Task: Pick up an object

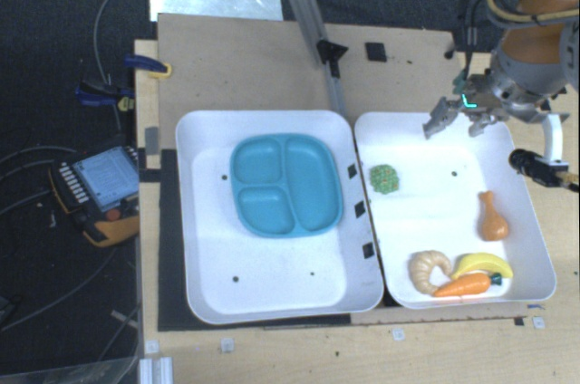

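Hovering gripper (459,121), fingers wide, empty, above right bin (426,219); descend centred over broccoli (384,179), then close.

The gripper (458,123) hangs with fingers spread above the right bin (426,219), up from the green broccoli (384,179). A croissant (426,269), banana (483,264) and carrot (462,285) lie well below the broccoli.

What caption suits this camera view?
Gripper open above the right bin holding toy food; blue plate in the left bin.
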`<action>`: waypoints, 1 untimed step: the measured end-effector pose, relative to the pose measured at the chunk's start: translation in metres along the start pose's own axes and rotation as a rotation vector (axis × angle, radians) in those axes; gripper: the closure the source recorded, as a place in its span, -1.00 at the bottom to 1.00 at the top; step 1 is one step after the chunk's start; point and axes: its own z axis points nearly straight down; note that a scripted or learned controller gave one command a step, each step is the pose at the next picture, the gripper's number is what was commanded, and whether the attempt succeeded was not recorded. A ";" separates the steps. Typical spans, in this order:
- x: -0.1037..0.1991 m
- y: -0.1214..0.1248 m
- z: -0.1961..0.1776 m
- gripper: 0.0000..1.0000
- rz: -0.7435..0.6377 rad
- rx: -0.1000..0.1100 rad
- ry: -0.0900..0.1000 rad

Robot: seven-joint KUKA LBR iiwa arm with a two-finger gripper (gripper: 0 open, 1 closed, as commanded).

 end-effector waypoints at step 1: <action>0.000 0.001 -0.001 -1.00 0.000 -0.002 0.000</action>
